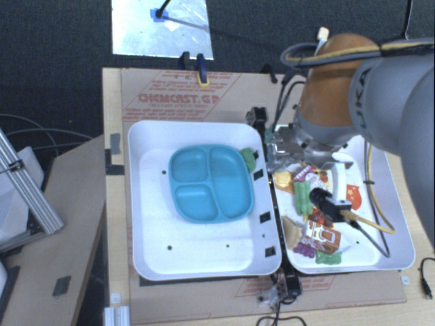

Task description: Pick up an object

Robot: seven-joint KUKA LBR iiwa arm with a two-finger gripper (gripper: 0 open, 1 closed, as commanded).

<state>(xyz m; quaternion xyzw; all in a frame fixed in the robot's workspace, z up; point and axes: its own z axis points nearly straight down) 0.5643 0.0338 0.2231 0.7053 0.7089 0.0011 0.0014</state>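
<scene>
The right bin [397,240] holds a heap of toy food: a green pod [301,197], a yellow piece [282,179], a pink wrapper [309,175], a red-and-white piece [352,196], a tan wedge [292,229], a printed carton [319,237] and purple grapes [304,250]. My gripper [293,159] hangs low over the far left part of this bin, just above the yellow piece and the pink wrapper. The wrist and orange band cover it from above. I see nothing held.
The left bin [153,250] holds a blue divided plate [209,183], with a small green thing [247,157] at its far right corner. The wall between the bins [272,209] runs close to the gripper's left. A sheet of foil [162,19] lies beyond the bench.
</scene>
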